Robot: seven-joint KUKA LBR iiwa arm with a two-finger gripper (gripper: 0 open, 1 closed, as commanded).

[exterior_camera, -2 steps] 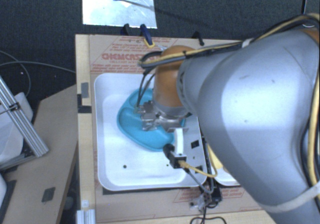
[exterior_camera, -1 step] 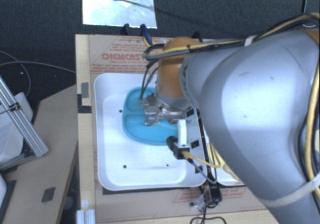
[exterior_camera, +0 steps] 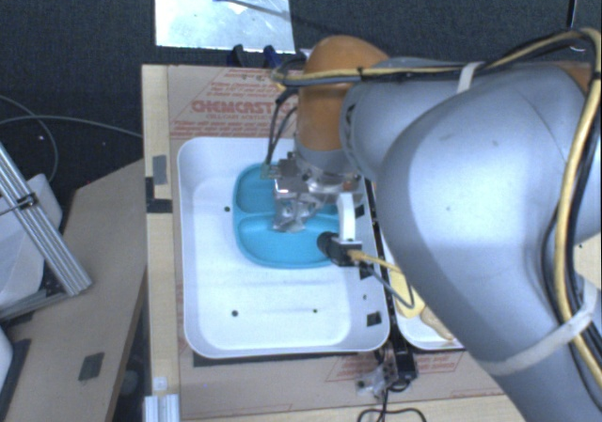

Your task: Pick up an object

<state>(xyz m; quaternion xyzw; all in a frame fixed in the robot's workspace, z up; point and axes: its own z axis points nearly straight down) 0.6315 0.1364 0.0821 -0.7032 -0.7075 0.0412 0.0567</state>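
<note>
A blue, shallow, bowl-like object (exterior_camera: pixel 268 232) lies in the left white bin (exterior_camera: pixel 216 307), toward its right side. My gripper (exterior_camera: pixel 293 219) hangs right over the blue object, its tips down on or just above the blue surface. The big grey arm with its orange band reaches in from the right and hides the blue object's upper right part.
The right bin (exterior_camera: pixel 425 334) is almost wholly covered by the arm; only a sliver of it shows at the lower right, with a pale tan thing (exterior_camera: pixel 435 321) in it. A cardboard sheet (exterior_camera: pixel 221 105) lies under the bins. A metal frame (exterior_camera: pixel 38 232) stands at the left.
</note>
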